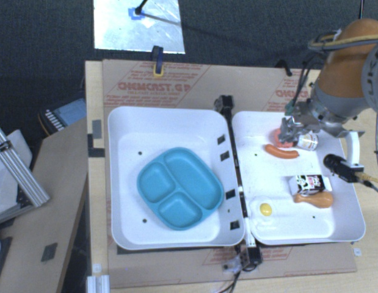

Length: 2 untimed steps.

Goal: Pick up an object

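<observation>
Reaching in, the arm [344, 72] lowers its end effector [289, 133] over the right bin [347, 227].

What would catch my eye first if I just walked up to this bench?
Probably the blue divided plate lying in the left bin. Next, the grey and orange arm on the right, its gripper low over the right bin, just above a toy sausage.

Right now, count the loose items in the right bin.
5: hot dog and small can near the end effector, carton, drumstick, fried egg. The arm may hide more.
</observation>
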Each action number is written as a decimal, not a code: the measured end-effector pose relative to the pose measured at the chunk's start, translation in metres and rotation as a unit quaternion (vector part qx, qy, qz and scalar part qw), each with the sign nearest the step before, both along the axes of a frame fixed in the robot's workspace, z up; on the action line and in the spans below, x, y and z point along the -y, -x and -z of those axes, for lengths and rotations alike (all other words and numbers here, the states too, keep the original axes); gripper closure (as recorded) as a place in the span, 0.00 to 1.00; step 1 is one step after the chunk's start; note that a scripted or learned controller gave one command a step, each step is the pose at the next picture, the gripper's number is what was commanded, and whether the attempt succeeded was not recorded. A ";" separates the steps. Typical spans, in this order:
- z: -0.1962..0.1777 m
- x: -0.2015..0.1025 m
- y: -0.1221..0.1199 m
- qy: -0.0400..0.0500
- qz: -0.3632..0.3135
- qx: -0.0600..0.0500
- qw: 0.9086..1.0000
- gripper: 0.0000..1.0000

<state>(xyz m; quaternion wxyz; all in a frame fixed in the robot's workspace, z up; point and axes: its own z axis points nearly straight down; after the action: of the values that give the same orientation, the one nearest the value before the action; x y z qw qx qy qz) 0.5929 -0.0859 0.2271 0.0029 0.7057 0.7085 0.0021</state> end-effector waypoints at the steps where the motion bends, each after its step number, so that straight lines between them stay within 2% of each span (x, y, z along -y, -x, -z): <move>1: -0.058 0.007 0.006 0.000 0.000 0.000 1.000 1.00; 2: -0.054 -0.042 0.004 -0.001 -0.002 -0.002 1.000 1.00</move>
<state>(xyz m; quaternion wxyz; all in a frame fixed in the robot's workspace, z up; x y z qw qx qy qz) 0.5889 -0.0439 0.2811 0.0003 0.7040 0.7102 0.0012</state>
